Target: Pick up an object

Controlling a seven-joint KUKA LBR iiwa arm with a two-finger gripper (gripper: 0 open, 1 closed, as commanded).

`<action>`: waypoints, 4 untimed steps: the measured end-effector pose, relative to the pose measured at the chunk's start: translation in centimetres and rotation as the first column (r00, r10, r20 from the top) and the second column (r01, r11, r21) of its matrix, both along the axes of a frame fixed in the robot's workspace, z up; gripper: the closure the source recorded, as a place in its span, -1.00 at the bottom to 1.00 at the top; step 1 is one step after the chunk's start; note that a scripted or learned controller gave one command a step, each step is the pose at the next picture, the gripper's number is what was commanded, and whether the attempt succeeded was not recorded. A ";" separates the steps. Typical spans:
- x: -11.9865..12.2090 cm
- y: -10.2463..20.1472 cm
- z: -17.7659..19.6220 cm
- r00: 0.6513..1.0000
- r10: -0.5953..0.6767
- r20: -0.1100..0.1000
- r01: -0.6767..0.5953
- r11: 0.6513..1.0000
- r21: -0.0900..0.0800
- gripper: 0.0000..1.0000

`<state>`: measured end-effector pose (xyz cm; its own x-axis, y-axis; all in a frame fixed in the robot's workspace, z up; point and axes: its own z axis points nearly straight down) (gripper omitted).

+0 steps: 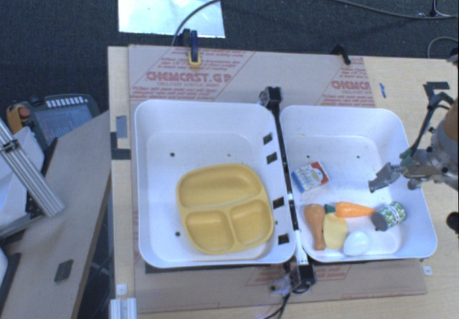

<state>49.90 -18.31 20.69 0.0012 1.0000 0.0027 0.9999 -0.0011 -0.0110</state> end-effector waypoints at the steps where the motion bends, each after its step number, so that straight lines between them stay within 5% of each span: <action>1: 0.3 0.0 0.6 1.000 0.004 0.012 -0.004 1.000 -0.003 -1.00; 3: 1.2 1.4 -10.5 1.000 0.003 0.008 -0.003 1.000 -0.001 -1.00; 4: 1.3 1.4 -12.3 1.000 0.002 0.010 -0.002 1.000 -0.002 -1.00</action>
